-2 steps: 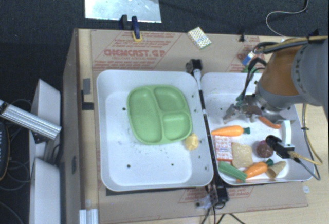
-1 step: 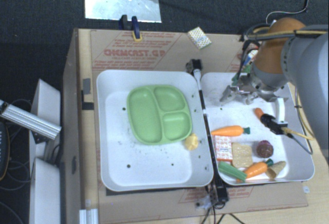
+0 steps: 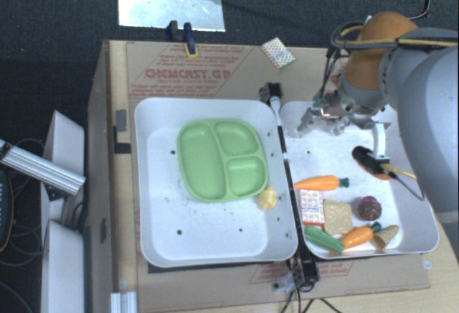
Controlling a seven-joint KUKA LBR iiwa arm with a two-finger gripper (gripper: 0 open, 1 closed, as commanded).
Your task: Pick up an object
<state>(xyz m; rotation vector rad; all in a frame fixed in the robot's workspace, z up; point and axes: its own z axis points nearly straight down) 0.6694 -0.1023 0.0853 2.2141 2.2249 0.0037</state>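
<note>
Metal two-finger gripper (image 3: 331,118) above right bin's far end (jaw state unclear); orange plastic carrot (image 3: 318,182) lying well below, apart.

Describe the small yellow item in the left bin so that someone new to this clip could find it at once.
Start at the left white bin, which holds a green divided plate. At the plate's lower right corner, near the wall between the bins, lies a small pale yellow lump. It is the lone loose item there; the carrots and other toys lie in the right bin.

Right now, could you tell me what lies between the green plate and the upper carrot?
In the camera view, the small yellow piece and the bins' adjoining rims lie between the green plate and the upper carrot.
</note>
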